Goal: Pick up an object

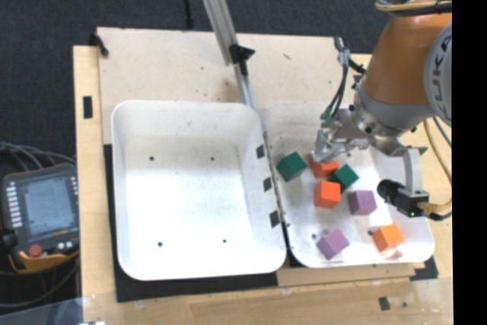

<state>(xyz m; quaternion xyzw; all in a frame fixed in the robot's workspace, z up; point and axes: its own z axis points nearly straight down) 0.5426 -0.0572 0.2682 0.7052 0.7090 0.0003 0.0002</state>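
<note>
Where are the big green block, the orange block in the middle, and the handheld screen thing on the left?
big green block [291,166], camera view, top face.
middle orange block [328,193], camera view, top face.
handheld screen unit [44,204], camera view, its display.
</note>
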